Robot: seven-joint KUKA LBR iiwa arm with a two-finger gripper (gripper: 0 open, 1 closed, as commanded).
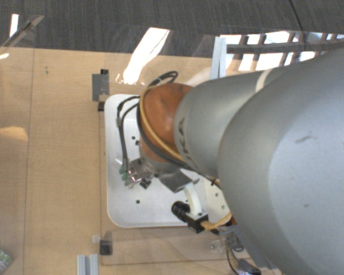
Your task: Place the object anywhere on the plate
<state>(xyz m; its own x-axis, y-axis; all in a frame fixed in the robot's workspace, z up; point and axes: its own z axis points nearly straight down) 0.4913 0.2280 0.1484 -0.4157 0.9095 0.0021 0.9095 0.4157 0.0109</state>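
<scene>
**Arm Low Over the Left Bin, Its Load Unclear**

The grey arm (258,153) reached in from the right and covered most of the scene, its orange band (160,122) sitting over one white bin (117,205) on the wooden table (51,153). The claw (132,176) hung close above the bin floor, near its left wall. Whether it was released or clenched could not be told, and no object could be made out with certainty; something small and greenish showed at the claw, too small to identify. A plate could not be picked out either, the arm hiding much of the bin.

To do this step well, the arm would probably need to confirm a firm hold before lifting, rise straight, and lower gently over the plate's middle.

Counted: one arm, one claw, one bin visible, and one small dark speck (138,201) on the bin floor.
</scene>
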